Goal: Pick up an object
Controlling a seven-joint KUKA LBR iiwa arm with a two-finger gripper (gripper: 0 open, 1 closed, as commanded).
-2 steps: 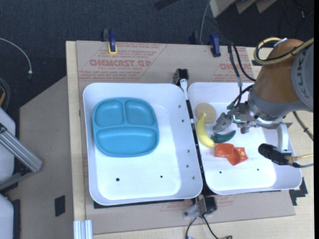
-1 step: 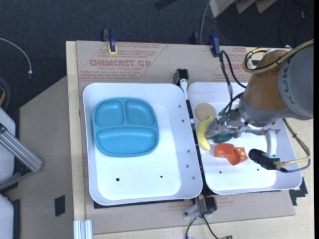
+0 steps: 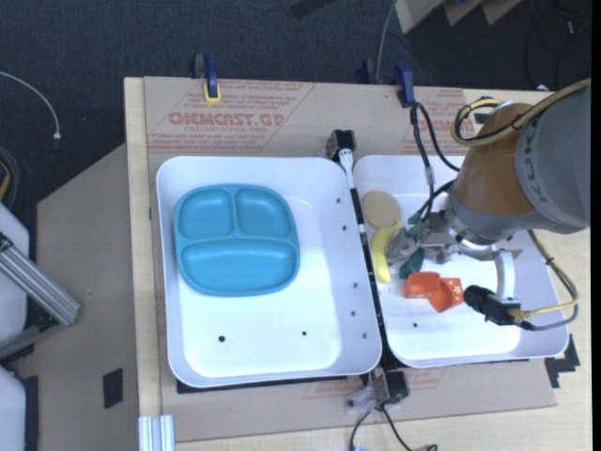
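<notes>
End effector (image 3: 413, 244) low in right bin (image 3: 470, 341), centre-right of frame, tip among the items; finger opening and any grip: cannot tell, hidden by wrist. Arm (image 3: 526, 172) enters from right edge, orange band above wrist, bent down over bin. Items near tip: 1 yellow banana-shaped piece (image 3: 380, 252), 1 tan disc (image 3: 381, 209), 1 orange-red object (image 3: 434, 290), 1 small teal item (image 3: 411, 268). Left bin (image 3: 263, 346): 1 blue divided plate (image 3: 237, 240). 2 bins on desk (image 3: 150, 205).
</notes>
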